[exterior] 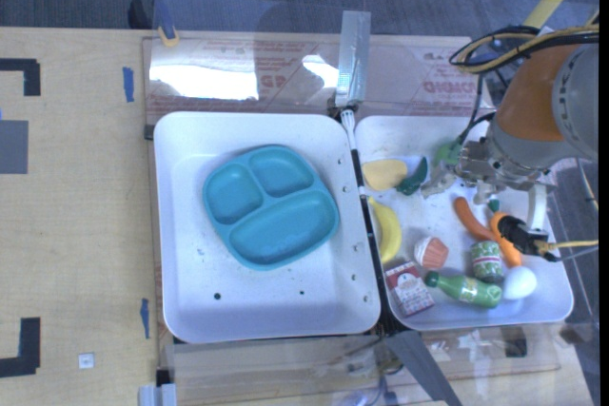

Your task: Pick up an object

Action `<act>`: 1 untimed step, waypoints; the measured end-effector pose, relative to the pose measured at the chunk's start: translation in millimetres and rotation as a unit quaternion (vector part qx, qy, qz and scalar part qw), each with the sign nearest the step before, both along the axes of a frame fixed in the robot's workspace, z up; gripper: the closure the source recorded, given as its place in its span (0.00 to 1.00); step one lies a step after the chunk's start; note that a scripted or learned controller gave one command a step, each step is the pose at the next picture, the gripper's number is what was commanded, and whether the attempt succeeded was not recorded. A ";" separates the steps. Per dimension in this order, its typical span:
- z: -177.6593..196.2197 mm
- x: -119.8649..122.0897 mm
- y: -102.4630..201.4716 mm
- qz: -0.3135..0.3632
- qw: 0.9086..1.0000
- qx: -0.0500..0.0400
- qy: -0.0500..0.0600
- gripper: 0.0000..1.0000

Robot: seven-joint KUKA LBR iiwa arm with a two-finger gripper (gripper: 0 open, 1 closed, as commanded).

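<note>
Here the right bin (pixel 557 304) holds the objects: a carrot (pixel 468 216) near its middle, a banana (pixel 386 231) along its left wall, a green bottle (pixel 464 288) and a white egg (pixel 520 281) by its near edge, a red carton (pixel 409 288) at its near-left corner, and a yellow piece (pixel 383 173) toward its far-left corner. The gripper (pixel 473 168) hangs over the bin's far side, just beyond the carrot; whether it is wide or narrow I cannot tell. The left bin (pixel 190 299) carries a blue tray (pixel 271 204).
</note>
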State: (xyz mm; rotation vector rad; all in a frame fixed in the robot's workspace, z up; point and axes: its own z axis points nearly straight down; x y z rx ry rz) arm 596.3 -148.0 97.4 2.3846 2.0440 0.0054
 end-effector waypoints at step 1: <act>-8.9 -33.5 -30.9 0.040 0.999 0.004 -0.002 0.00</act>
